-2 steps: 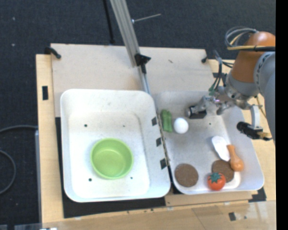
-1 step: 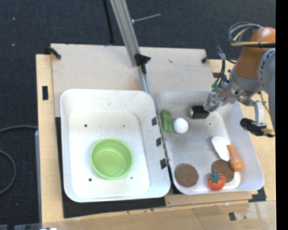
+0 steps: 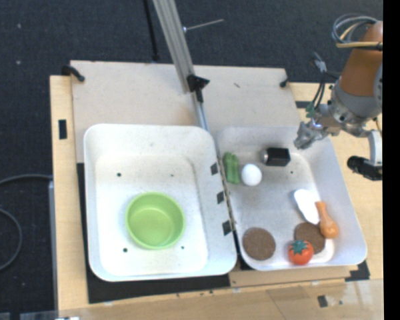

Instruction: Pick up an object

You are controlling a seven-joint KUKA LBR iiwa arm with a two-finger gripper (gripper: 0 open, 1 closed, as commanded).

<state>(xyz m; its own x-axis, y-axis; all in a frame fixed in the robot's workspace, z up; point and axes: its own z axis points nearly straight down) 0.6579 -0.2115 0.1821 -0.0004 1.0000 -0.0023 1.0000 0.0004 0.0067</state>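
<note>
Claw (image 3: 305, 139) over right bin's (image 3: 347, 199) far rim, grip state unclear; carrot (image 3: 326, 221) lying near-to-far

1. One camera hangs fixed above the bench (image 3: 63, 179), looking down at a slant.
2. It stands far enough back to take in both white bins, the left bin (image 3: 100, 145) and the right bin (image 3: 343, 205), with dark floor beyond.
3. The arm (image 3: 357, 79) enters from the right edge.
4. A metal pole (image 3: 173, 32) rises toward the lens from the bench's far side.
</note>
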